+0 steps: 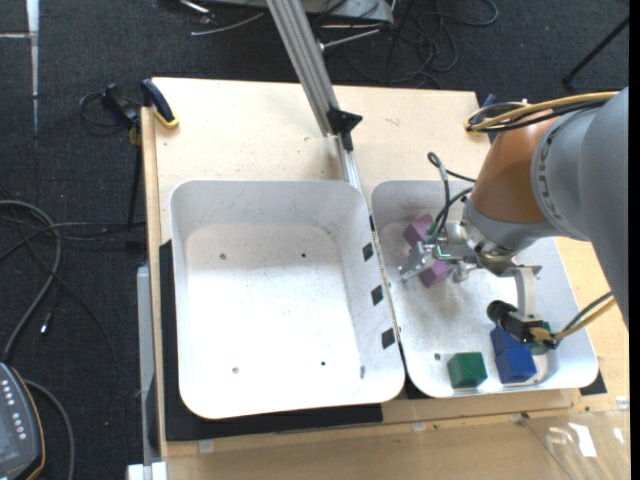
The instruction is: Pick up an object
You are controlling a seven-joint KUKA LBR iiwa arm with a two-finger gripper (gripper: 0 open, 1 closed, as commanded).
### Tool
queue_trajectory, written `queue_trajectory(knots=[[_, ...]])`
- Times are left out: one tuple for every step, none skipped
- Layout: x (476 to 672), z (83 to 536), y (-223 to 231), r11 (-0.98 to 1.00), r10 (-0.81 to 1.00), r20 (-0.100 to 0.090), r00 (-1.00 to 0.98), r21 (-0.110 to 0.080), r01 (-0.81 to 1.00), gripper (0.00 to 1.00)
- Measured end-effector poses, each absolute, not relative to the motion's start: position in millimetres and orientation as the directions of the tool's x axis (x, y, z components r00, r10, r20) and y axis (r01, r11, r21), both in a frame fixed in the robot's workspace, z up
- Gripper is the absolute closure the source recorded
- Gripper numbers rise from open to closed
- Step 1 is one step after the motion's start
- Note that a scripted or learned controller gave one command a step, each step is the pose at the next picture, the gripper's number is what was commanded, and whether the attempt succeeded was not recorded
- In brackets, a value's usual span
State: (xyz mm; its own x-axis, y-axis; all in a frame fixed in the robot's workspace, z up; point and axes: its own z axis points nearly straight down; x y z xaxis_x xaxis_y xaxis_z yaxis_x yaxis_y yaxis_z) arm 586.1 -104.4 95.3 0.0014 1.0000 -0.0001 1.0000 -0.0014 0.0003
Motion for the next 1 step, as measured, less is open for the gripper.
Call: queue_trajectory(knots=[[643.9, 96.0, -103.8, 0.004, 1.0, -0.001, -0.004, 0.006, 1.0, 0.0]])
